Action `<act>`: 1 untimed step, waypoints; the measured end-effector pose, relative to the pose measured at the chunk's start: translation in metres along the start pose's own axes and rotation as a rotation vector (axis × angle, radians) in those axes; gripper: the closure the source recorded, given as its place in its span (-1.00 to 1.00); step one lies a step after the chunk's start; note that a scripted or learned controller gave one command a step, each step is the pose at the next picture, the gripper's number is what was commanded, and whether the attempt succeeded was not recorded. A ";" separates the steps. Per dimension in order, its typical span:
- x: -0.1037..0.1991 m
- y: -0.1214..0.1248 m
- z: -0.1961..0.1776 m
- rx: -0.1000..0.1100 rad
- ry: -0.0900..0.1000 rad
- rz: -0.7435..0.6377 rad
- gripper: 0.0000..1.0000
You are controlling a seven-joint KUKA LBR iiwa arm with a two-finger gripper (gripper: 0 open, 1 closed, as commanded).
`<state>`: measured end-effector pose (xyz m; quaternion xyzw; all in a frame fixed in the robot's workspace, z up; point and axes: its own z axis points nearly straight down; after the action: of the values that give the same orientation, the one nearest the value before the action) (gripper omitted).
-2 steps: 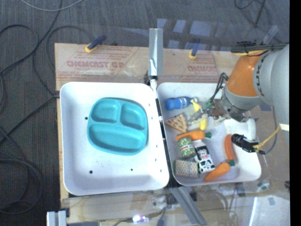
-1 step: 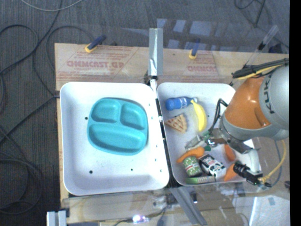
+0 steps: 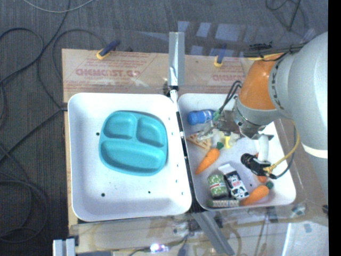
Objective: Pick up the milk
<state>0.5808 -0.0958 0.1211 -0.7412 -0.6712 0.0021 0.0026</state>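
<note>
The milk (image 3: pixel 233 181) is a small carton with black and white cow patches. It lies near the front of the right bin (image 3: pixel 287 196), between a green can (image 3: pixel 216 186) and an orange carrot (image 3: pixel 255 194). My gripper (image 3: pixel 220 130) hangs low over the back half of that bin, well behind the milk and slightly left of it. It is close to a blue bottle (image 3: pixel 200 116) and some small yellow and white pieces (image 3: pixel 222 140). Nothing shows between the milk and the gripper but bare bin floor.
A second carrot (image 3: pixel 207 160) lies slanted by the right bin's left wall, with a pizza-like slice (image 3: pixel 197 140) behind it. The left bin (image 3: pixel 85 196) holds a turquoise divided plate (image 3: pixel 134 142). The grey arm covers the right bin's back right corner.
</note>
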 end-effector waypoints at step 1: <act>-0.059 -0.062 0.000 -0.001 0.000 -0.240 -1.00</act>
<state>0.5137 -0.1487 0.1211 -0.6555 -0.7552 0.0017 0.0023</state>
